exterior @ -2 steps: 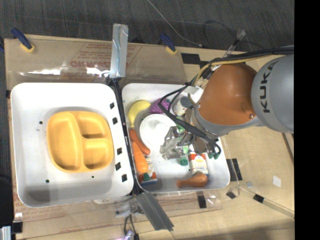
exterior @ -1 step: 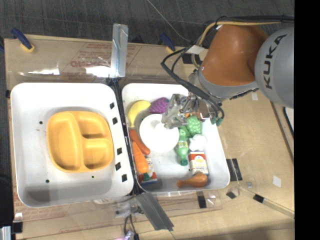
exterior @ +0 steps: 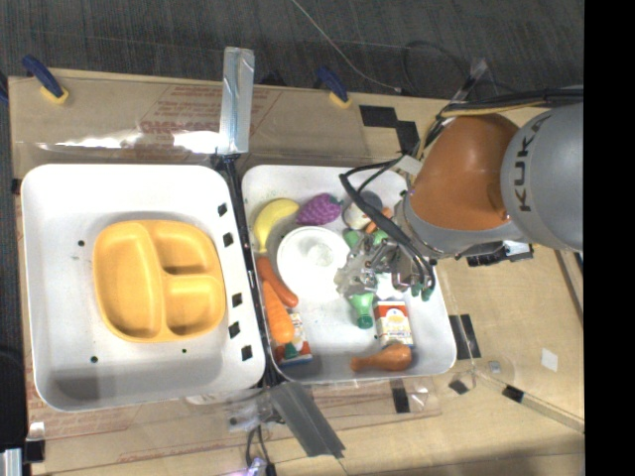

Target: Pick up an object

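Lying scattered in the right bin point(exterior: 437, 340): a white plate point(exterior: 310, 256) near the middle, a yellow banana point(exterior: 272, 218) and a purple grape bunch point(exterior: 319, 208) toward the far wall, an orange carrot point(exterior: 278, 317) along the left wall, a small carton with a red label point(exterior: 394, 322) and a brown drumstick-shaped piece point(exterior: 385, 359) toward the near right corner, a green item point(exterior: 361, 309) just beside the carton. Hovering low over the right half of that bin, just right of the plate and above the green item: jaws point(exterior: 365, 271), metallic and cluttered with cables; impossible telling how far apart, or whether closing on anything. Reaching in from the right: the grey arm point(exterior: 551, 181) with its orange band point(exterior: 466, 172). Sitting in the left bin point(exterior: 50, 206): a yellow divided tray point(exterior: 159, 278), near the middle. Carrying both bins: a cardboard-covered surface point(exterior: 298, 102), marked with black tape and held by blue clamps point(exterior: 45, 77) at the far edge.
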`<action>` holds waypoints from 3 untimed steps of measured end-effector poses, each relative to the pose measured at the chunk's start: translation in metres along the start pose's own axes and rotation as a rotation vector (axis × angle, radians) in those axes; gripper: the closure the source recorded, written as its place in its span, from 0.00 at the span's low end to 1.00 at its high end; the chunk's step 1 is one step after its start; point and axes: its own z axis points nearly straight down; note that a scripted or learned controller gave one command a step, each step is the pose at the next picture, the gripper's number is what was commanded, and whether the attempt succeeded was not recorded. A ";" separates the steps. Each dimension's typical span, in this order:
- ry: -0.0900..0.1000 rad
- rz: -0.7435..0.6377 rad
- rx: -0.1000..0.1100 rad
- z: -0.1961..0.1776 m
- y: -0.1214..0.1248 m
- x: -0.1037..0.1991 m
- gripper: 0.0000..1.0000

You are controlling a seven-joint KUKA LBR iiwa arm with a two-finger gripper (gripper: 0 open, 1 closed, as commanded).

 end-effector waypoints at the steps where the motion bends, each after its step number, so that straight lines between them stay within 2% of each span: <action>1: -0.008 0.066 0.000 -0.051 0.014 -0.029 1.00; 2: 0.000 0.351 0.000 0.009 -0.014 0.009 1.00; 3: -0.012 0.374 -0.002 -0.087 -0.005 0.001 1.00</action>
